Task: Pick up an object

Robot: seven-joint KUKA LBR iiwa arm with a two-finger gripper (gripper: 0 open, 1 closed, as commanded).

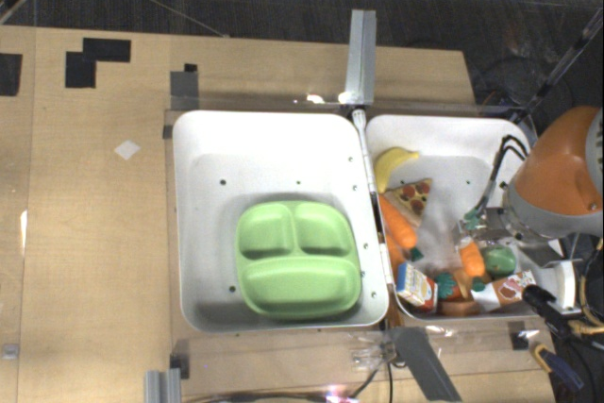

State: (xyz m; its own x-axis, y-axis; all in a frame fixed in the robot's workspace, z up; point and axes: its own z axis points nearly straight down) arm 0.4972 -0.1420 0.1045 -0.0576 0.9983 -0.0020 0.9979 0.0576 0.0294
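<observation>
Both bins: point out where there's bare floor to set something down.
Left bin: bare along the far wall and left wall, around the green tray. Right bin: bare far right corner, beyond the banana. Crowded along its near wall, where the pincer hangs over packed toy food.

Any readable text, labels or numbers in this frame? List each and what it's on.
None can be read.
Small carton, front of the right bin: printed colours, print too blurred to read.
Packet beside it: red and white print, too blurred to read.
Green tray in the left bin: no markings seen.
</observation>
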